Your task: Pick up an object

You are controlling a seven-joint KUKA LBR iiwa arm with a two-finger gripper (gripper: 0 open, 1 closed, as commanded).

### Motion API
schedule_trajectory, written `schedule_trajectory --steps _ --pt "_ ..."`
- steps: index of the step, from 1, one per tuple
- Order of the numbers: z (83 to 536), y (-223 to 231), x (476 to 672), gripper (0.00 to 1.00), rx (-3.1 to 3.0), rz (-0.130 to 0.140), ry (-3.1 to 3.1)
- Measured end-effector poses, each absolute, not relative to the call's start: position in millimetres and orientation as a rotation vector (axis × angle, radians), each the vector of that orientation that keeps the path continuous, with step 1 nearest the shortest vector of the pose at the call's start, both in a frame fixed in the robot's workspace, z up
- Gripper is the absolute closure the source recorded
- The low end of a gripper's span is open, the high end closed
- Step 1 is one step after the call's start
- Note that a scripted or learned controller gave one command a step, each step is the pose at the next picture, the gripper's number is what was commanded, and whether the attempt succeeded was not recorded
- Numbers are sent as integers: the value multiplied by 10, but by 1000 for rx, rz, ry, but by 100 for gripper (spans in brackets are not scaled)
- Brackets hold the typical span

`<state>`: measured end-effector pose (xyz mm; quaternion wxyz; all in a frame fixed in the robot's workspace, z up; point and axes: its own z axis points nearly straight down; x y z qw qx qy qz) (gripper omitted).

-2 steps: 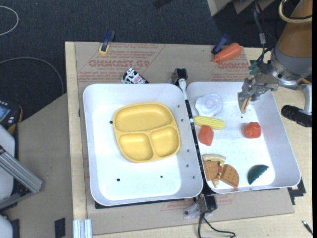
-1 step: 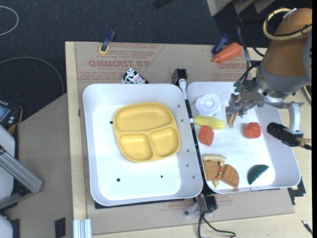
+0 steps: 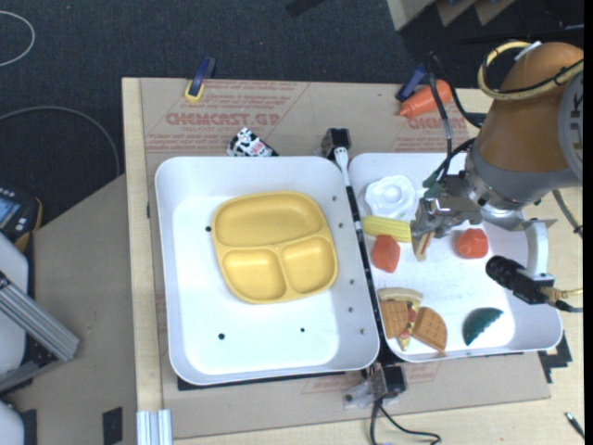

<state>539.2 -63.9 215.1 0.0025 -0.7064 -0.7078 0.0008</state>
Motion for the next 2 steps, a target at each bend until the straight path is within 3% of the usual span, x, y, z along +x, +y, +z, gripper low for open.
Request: schedule_trajectory --steps 2 --pt "2317 -680 5347 100 -2225 -1 -2221"
